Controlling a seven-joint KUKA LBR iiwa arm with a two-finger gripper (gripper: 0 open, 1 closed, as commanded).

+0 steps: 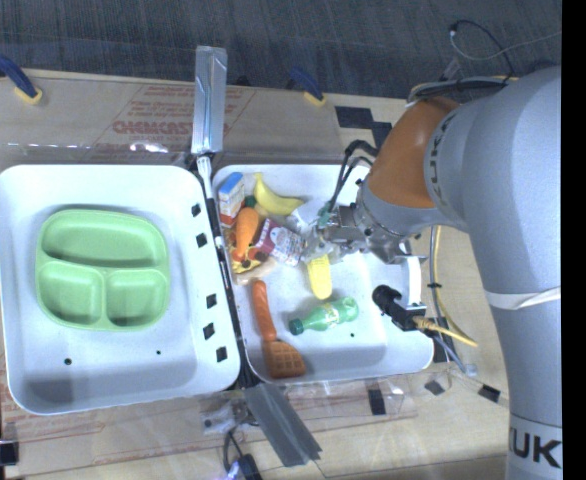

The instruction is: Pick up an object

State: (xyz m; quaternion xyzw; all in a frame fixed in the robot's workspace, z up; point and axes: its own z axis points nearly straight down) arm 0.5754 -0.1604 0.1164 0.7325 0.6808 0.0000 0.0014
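Arm's reaching into the right bin point(373, 353) from the right, gripper point(320, 236) low over the clutter in the middle. Honestly can't tell if it's open or closed. Just near of it lies a yellow piece point(319, 278), then a green bottle point(325, 316). Banana point(271, 200) at the far side, orange spatula point(271, 334) left. Left bin point(13, 268) has a green tray point(101, 266).
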